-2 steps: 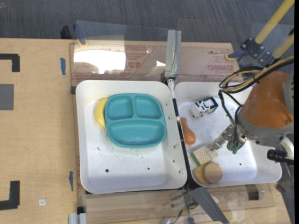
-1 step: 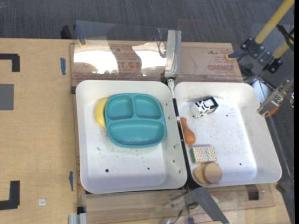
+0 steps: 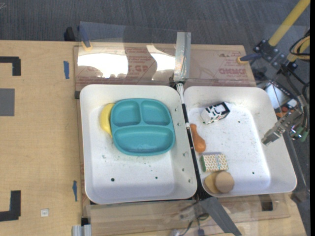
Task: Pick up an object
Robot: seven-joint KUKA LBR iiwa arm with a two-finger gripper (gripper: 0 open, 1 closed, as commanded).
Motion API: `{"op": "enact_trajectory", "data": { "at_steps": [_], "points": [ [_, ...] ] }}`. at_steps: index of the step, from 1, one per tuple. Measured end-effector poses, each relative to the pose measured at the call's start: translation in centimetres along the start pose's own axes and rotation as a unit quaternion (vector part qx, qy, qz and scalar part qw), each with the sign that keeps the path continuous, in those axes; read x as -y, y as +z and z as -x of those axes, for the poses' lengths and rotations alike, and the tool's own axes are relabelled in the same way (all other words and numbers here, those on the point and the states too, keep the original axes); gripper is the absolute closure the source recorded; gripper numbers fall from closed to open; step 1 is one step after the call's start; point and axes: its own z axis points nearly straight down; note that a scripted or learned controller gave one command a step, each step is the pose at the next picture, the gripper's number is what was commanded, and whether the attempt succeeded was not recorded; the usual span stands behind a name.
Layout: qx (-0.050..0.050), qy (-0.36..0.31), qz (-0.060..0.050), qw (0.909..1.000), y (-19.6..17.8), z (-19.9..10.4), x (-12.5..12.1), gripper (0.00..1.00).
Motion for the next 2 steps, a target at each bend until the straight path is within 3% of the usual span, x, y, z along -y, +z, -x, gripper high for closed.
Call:
{"op": "enact_trajectory", "data": {
  "at_steps": [1,2],
  "points": [
    [0.004,-0.001,0.003,1.0000,-0.4,0.1,-0.1,0.00],
    [0.007,-0.178,0.003,0.9841,-7.6,4.1,-1.1,0.00]
  ]
}}
